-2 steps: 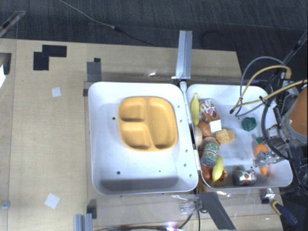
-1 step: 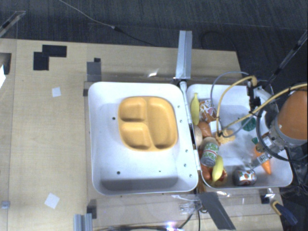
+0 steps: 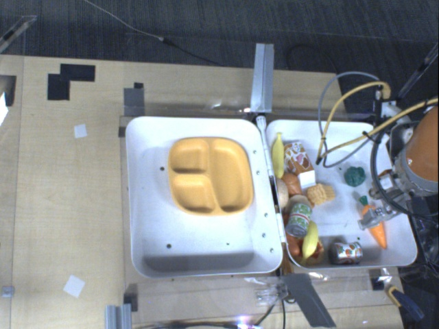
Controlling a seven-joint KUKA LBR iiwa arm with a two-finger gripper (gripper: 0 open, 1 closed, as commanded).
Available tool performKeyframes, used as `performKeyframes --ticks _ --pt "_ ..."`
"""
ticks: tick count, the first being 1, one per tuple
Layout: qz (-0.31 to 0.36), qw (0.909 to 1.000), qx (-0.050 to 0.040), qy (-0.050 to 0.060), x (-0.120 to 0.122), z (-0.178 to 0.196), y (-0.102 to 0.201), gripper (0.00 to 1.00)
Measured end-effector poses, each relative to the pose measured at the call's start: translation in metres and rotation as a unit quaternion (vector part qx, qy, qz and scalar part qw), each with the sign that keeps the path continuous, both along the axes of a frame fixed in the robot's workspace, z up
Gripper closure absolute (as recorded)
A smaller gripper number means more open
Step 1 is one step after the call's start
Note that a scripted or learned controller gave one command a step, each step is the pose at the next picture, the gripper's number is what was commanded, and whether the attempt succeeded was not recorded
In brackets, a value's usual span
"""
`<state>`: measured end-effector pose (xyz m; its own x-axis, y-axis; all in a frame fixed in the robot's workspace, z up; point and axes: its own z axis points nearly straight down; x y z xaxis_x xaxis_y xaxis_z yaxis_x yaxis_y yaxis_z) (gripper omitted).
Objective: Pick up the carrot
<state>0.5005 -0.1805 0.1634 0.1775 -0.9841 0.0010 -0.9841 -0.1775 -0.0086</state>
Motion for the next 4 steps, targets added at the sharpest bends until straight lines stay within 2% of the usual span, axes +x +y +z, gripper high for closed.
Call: performKeyframes --ticks 1,2,3,4 --pt "-0.001 1.0000 0.0008 -0.004 0.003 0.011 0.001 1.00" --pt "0.073 0.9973 -0.0001 0.000 -0.012 0.039 0.025 1.00" --pt "0.192 0.9813 -0.0011 0.000 -0.011 0.041 0.039 1.00" --pt "0.284 0.9589 -0.0014 0.001 -0.012 0.026 0.052 1.00"
